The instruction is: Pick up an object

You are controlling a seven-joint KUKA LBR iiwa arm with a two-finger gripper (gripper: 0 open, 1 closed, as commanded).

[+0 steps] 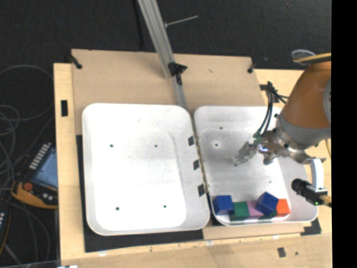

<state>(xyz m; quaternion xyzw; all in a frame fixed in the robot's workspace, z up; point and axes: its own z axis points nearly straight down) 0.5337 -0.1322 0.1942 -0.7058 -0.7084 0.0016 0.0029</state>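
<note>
Small blocks sit in a row along the near wall of the right bin: a blue cube at the left, a green cube touching it, a flat pink piece, a second blue block tilted on top of its neighbours, and an orange block at the right end. They look matte, hard-edged and solid in colour, packed tight with no gaps between them. Above and well apart from them, the gripper hangs over the middle of the same bin, its two pale metal fingers spread apart with nothing between them, one pointing toward the bin's left side. Behind it the arm shows a grey wrist and a rounded orange band, with dark cables running along it. Most of the right bin's speckled white floor lies bare around the gripper. Its left wall touches the left bin, a shallow white tray with rounded corners and a few small dark dots. Both bins rest on a tan board over a pale wooden bench, and a grey metal rail slants away behind them.
</note>
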